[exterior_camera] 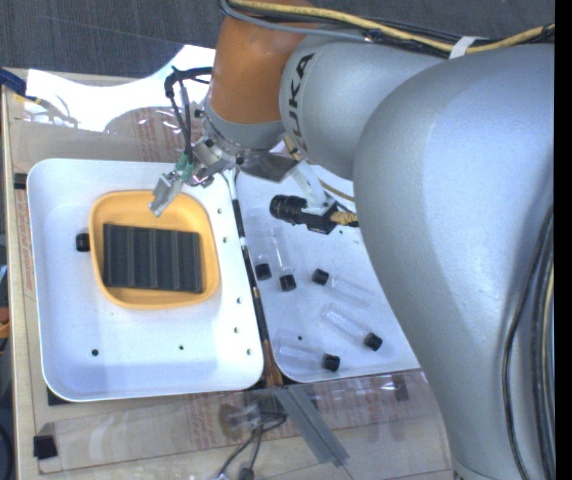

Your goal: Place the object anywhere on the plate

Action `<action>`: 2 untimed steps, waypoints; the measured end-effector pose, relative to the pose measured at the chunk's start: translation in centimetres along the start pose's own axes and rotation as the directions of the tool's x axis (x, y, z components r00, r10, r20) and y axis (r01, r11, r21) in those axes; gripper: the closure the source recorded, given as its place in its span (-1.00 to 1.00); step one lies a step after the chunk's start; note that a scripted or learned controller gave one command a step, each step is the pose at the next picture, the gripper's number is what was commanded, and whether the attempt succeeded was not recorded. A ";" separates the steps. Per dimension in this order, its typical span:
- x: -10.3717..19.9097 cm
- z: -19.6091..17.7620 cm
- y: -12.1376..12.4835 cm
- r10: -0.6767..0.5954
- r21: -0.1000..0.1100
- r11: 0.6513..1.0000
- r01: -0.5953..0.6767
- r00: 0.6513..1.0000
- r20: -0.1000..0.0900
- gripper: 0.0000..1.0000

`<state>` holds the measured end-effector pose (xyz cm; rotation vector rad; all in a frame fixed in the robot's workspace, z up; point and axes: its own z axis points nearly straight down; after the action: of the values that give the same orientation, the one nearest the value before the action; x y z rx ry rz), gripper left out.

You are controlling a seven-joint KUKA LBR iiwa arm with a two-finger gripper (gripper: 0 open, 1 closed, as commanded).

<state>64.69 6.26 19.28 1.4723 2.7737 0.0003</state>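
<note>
End effector: it [169, 190] hangs over the upper edge of the yellow square plastic plate [116, 211], and a small clear tube-like object with a greenish tint [163, 196] seems to sit at its tips; how wide it is open I cannot tell.
Object: just above the plate's rim, near the dark ribbed insert [154, 257].
Plate: in the left shallow white bin [56, 340], near the middle.
Handling: I judge the object light, stiff and smooth, so it can slip; a hold across the middle of its body is safest.
Right bin: the other white bin [301, 368] carries small black caps [372, 341] and clear tubes [344, 321].
Risk: the object may roll off the rim.
</note>
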 end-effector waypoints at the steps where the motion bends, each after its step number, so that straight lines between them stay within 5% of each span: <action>1: 0.0 0.0 0.0 0.000 0.000 1.000 0.000 1.000 0.000 -1.00; 2: 0.0 0.0 0.0 0.000 0.000 1.000 0.000 1.000 0.000 -1.00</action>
<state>64.69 6.26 19.28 1.4723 2.7736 0.0003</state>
